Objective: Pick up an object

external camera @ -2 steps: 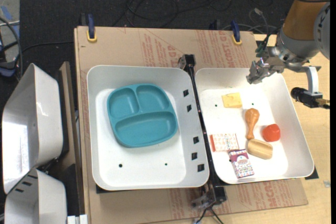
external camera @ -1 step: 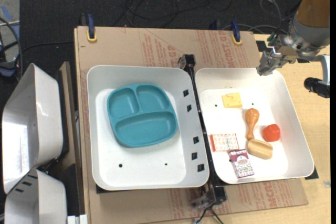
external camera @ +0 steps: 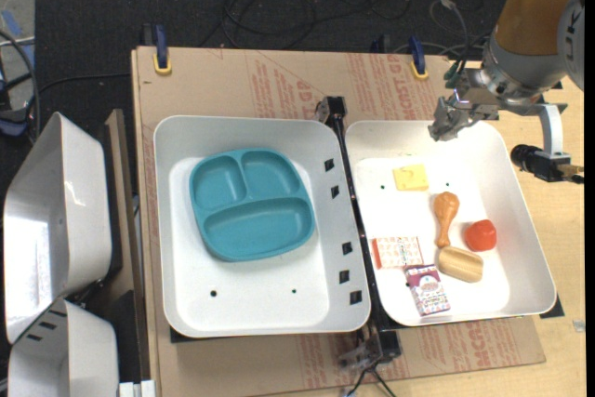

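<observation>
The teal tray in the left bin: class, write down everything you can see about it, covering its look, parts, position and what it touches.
The teal tray is a rounded-corner rectangle of smooth, plastic-looking material, divided by raised ridges into three compartments: two smaller ones along its far side and one long one along its near side. All three hold nothing. It lies flat, right side up, turned slightly askew to the walls of the left bin, sitting left of that bin's centre. It rests on the bin floor, and nothing else touches it.
</observation>
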